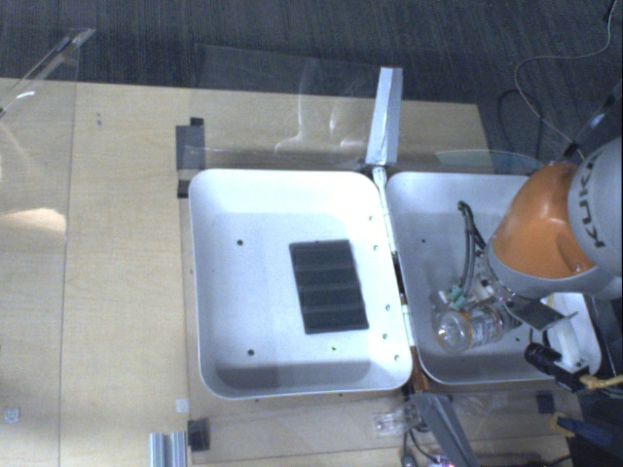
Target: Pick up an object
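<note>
1. My pincer (465,311) hung low in the right bin (428,222); whether it pinched anything I could not tell.
2. A clear object (458,331), possibly a bottle, lay just beneath.
3. Its slick, round body could slip free.
4. A dark ridged block (329,285) sat in the left bin (224,261).

- The desk (107,290) has a pale wood-grain top, with dark carpet beyond its far edge.
- Two shallow white bins rest on it side by side, their inner rims touching: the left bin (219,261) and the right bin (419,232).
- Small black blocks (186,154) sit on the desk at the left bin's far-left and near-left corners.
- A grey upright strip (384,115) stands at the far end of the seam between the bins.
</note>
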`<state>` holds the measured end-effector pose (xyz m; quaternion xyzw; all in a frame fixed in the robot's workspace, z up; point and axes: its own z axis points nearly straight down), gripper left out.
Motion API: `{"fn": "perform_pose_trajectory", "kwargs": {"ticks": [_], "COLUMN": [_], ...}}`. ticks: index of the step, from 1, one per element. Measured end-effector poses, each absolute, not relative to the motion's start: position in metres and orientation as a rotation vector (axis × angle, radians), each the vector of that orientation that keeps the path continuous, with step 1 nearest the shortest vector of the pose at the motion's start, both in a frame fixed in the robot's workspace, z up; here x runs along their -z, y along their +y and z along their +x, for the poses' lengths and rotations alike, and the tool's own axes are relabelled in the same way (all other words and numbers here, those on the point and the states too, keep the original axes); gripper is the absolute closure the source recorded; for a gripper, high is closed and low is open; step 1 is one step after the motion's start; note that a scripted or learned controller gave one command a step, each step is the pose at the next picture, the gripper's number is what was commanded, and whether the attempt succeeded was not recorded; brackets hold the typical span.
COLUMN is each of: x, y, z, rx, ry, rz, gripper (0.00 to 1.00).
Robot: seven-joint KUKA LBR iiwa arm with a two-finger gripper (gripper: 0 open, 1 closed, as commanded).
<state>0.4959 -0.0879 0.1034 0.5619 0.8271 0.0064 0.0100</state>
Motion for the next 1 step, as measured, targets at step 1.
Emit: {"fn": "perform_pose_trajectory", "kwargs": {"ticks": [1], "x": [-0.0917], "y": [-0.1393], "z": [0.5104], "rx": [-0.009], "ry": [2.822], "rz": [1.337], "gripper": [1.00]}}
